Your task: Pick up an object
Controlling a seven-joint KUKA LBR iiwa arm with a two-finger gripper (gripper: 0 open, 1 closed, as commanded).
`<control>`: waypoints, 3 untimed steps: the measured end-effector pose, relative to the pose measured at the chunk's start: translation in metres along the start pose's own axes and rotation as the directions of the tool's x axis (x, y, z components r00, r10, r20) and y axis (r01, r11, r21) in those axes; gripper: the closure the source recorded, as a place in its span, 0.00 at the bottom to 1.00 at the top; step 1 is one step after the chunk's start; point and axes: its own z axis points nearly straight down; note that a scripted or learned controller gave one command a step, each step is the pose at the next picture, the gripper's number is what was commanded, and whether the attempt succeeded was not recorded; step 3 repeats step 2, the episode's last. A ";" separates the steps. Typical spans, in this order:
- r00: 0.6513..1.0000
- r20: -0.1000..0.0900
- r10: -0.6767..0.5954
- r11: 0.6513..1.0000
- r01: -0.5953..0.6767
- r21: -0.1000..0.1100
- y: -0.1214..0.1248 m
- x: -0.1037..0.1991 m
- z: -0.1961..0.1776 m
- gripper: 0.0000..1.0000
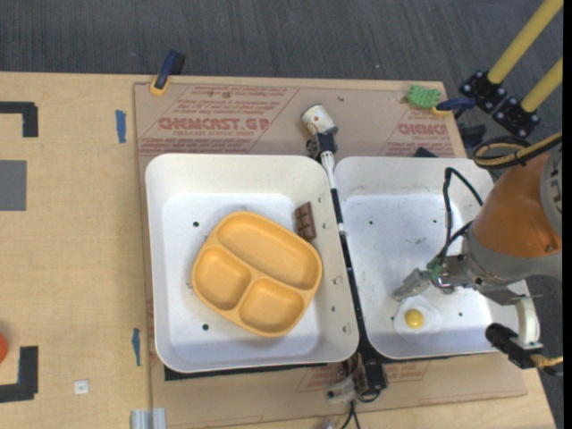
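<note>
Bright, even overhead light; soft shadows, sharp focus, slight graininess.

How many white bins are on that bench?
2. The left bin holds a yellow divided plate; the right bin holds a toy fried egg, with the gripper above it.

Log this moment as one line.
end effector: right white bin, above fried-egg toy | yellow divided plastic plate: left bin

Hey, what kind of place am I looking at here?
Most likely a robotics lab bench set up for grasping trials. Two shallow white bins sit on a cardboard sheet, toy items such as a yellow divided plate and a fried egg lie inside, and a grey and orange arm reaches in.
</note>
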 end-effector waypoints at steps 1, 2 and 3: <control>1.000 0.000 0.000 1.000 0.000 0.000 0.000 0.000 0.000 0.00; 0.969 -0.012 0.245 0.969 -0.245 0.003 0.005 -0.053 0.000 0.00; 0.969 -0.012 0.245 0.969 -0.245 0.003 0.005 -0.053 0.000 0.00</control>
